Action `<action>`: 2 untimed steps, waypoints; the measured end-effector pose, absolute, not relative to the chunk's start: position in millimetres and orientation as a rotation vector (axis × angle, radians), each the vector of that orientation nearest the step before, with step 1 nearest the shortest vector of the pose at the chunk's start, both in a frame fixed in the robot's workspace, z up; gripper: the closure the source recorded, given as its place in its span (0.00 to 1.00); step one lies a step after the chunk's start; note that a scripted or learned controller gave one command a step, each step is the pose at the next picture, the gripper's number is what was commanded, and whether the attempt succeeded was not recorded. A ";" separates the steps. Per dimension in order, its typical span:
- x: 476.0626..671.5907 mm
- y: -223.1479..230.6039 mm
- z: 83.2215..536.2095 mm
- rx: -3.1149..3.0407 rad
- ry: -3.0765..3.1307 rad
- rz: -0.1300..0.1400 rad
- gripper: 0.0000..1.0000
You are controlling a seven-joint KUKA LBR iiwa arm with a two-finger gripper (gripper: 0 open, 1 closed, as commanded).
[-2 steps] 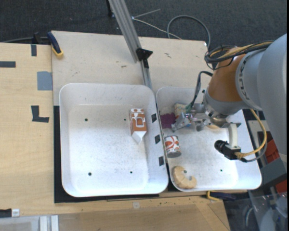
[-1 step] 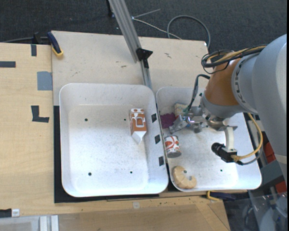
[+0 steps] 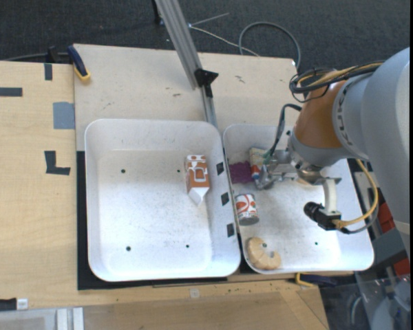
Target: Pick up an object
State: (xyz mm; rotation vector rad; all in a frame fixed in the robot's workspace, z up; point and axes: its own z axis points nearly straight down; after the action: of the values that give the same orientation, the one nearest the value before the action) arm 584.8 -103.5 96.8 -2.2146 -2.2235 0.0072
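My gripper (image 3: pixel 264 176) is low in the right bin (image 3: pixel 344 253), near its back left part, under the grey arm with the orange band (image 3: pixel 320 126). A purple object (image 3: pixel 239 172) lies just left of the gripper, touching or nearly touching it. A small pale green item (image 3: pixel 256 156) sits just behind the gripper. A red and white can (image 3: pixel 246 209) lies in front of it, near the bin's left wall. A tan bread-like piece (image 3: pixel 263 254) rests at the front left corner. An orange and white carton (image 3: pixel 197 178) lies in the left bin (image 3: pixel 124 253).
A slanted metal pole (image 3: pixel 186 43) crosses the bench behind the bins and ends at the divide between them. Cables (image 3: pixel 341 218) hang off the wrist over the right bin's right half. A yellow and blue clamp (image 3: pixel 79 64) sits at the bench's back left.
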 end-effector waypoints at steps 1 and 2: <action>588.1 -104.0 158.3 -2.220 -2.226 -0.001 1.00; 592.3 -93.0 209.1 -2.219 -2.227 -0.002 1.00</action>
State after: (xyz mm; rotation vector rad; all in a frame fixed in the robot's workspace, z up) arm 592.3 -93.0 209.1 -2.2188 -2.2267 -0.0020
